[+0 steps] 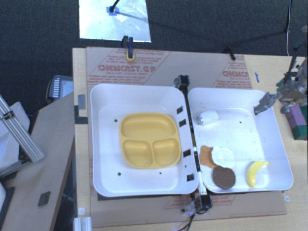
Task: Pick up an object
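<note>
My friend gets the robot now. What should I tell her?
Gripper: over the right bin's top right edge, holding nothing I can see.
Right bin: banana, brown cookie, white disc, tan piece near the front; small white object further back.
Left bin: yellow divided plate.
Done: nothing picked yet.
Left: pick up one object.
</note>
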Tool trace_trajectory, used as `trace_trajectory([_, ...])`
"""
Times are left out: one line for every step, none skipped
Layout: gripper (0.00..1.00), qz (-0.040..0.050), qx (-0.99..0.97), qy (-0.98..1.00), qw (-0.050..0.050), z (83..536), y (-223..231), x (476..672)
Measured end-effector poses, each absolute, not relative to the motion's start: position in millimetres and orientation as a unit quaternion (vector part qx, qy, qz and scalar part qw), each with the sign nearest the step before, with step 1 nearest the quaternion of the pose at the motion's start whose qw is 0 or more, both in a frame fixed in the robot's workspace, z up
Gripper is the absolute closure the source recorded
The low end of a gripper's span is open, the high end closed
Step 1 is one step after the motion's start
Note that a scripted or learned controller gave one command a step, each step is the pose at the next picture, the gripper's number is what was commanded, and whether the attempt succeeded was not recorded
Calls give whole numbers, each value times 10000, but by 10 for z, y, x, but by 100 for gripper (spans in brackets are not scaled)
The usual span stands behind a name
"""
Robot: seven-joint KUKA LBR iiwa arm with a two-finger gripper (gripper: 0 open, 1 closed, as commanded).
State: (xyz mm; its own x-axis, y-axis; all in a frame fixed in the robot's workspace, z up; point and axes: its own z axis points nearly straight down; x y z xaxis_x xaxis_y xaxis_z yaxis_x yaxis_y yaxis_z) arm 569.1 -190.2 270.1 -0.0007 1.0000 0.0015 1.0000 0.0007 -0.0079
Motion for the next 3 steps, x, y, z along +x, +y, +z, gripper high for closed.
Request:
trace_trajectory([0,-4,-7058,-7084,-8,2756,-1897,5711])
trace_trajectory([0,5,-7063,-7079,11,2235,-1800,5667])
trace_trajectory([0,3,-7066,-7076,10,1796,-1738,5639])
